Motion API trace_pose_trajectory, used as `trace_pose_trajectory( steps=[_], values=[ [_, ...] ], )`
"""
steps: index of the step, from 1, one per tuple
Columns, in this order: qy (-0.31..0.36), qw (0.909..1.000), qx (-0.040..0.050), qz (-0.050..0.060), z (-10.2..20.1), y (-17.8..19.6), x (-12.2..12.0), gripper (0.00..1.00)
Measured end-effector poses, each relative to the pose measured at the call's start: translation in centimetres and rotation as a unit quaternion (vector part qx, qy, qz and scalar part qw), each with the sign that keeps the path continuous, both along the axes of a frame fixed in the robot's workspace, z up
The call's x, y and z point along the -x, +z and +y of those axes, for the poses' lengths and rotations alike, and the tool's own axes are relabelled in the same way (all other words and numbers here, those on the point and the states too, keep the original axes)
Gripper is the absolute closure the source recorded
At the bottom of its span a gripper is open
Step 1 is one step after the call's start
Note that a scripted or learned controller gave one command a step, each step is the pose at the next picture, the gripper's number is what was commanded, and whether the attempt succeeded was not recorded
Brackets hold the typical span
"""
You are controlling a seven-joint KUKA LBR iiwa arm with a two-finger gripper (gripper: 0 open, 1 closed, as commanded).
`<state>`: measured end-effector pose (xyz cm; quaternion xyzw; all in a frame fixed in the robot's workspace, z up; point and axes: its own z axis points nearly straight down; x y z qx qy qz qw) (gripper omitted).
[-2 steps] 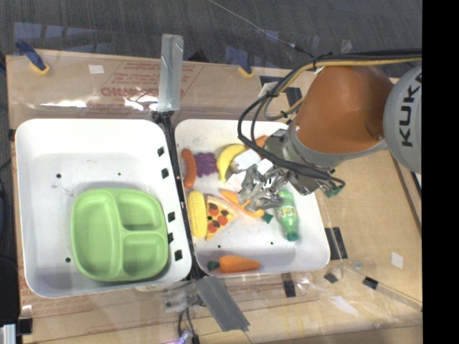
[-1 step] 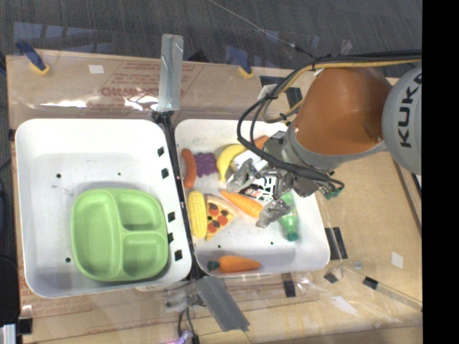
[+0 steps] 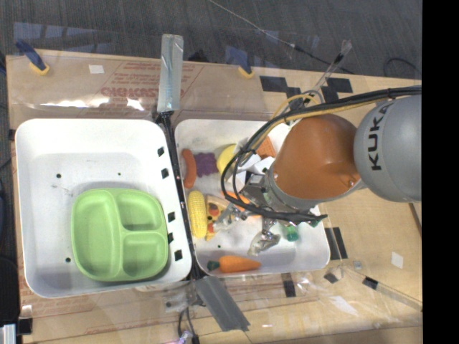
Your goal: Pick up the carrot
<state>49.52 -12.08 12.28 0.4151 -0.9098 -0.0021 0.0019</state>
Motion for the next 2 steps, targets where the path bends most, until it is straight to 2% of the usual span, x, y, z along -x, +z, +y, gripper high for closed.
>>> trace_pose_trajectory(
  steps=[1,2],
  values=[
    [0.169,0.9856,0.0016,-0.007,-3.2,-2.6,-4.7,0.00],
    [0.292,0.9564,0.0054,-0.011,0.8,-2.4,-0.9,0.00]
  ],
)
